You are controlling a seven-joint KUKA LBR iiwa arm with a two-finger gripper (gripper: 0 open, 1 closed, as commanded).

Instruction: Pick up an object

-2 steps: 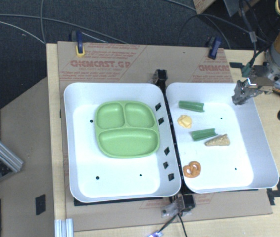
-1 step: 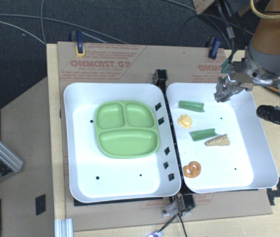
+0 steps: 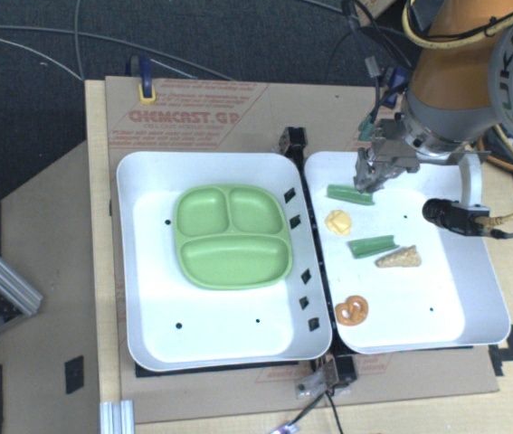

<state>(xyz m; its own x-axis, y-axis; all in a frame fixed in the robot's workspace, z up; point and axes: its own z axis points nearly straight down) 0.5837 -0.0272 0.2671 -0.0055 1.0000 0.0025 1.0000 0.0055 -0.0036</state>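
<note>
Your gripper (image 3: 367, 182) sits low in the right bin (image 3: 473, 315), its tip at the right end of a flat green strip (image 3: 350, 194) near the bin's back edge. Whether it is clenched on that strip or released, you cannot tell from this slanted view.

The likely trouble: the strip looks thin and lies flush on smooth white plastic, so a pinch could skate over it or nudge it away — and a grip at one end could let it swing and slip.

Close by lie a small lumpy yellow piece (image 3: 337, 221), a second green strip (image 3: 370, 246), a tan grainy wedge (image 3: 399, 258) and an orange pretzel (image 3: 352, 311). The left bin (image 3: 147, 324) holds a matte green divided plate (image 3: 233, 237) with rounded corners.
</note>
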